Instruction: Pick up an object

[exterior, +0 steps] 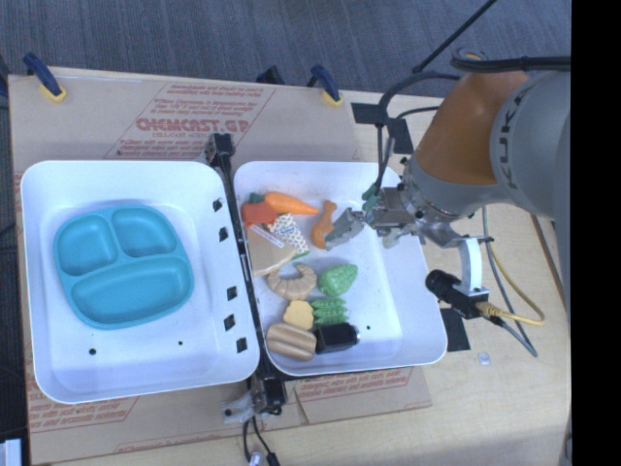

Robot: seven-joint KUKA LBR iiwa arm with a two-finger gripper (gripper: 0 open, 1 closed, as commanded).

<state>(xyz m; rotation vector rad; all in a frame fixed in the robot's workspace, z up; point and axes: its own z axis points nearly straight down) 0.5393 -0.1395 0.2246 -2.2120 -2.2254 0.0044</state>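
grey two-finger gripper [342,229] hovers low inside the right shallow white bin [408,330].
nothing lifted yet; fingers narrowly parted, holding nothing, beside small orange toy piece [322,225].

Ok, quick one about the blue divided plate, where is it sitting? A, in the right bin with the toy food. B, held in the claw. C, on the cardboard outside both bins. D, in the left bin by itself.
D: the blue divided plate lies flat on the floor of the left bin, while the toy food, such as the carrot, is gathered in the right bin.
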